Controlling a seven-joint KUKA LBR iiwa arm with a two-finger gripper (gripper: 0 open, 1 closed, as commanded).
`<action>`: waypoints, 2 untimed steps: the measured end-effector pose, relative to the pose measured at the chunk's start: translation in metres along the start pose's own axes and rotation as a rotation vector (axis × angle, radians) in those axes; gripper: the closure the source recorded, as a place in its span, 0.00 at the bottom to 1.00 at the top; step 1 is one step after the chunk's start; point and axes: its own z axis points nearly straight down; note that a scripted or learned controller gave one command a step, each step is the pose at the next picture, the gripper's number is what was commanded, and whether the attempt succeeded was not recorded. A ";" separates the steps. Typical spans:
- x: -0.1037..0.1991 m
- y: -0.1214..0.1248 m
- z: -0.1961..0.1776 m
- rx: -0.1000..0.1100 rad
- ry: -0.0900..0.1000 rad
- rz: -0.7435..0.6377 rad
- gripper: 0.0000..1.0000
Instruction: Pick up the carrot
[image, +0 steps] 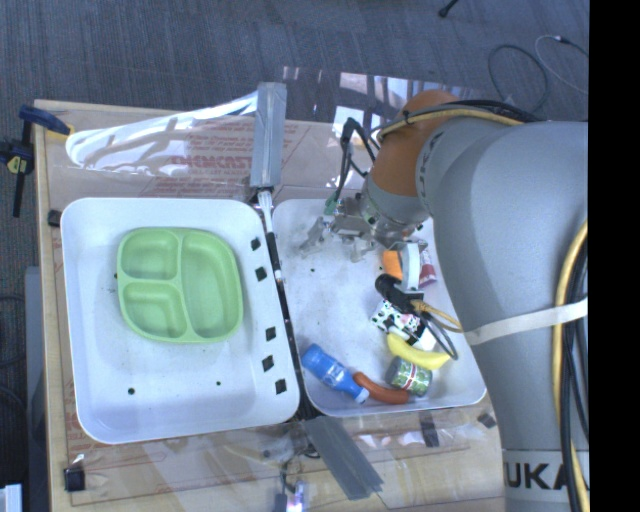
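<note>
A small orange carrot (393, 264) lies near the right wall of the right bin (330, 300), partly hidden under the arm's wrist. My gripper (338, 238) hangs over the back of that bin, left of the carrot and apart from it. Its two fingers are spread, so it is open, with nothing between them.
Along the right bin's front lie a blue bottle (328, 370), a red-orange sausage-like piece (385, 391), a green can (410, 377), a yellow banana (418, 352) and a black-and-white item (395, 318). A green divided plate (180, 283) sits in the left bin (90, 380).
</note>
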 end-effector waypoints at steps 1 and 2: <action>-0.017 -0.026 0.000 -0.001 -0.001 0.006 0.00; -0.031 -0.067 0.000 -0.002 -0.001 -0.036 0.00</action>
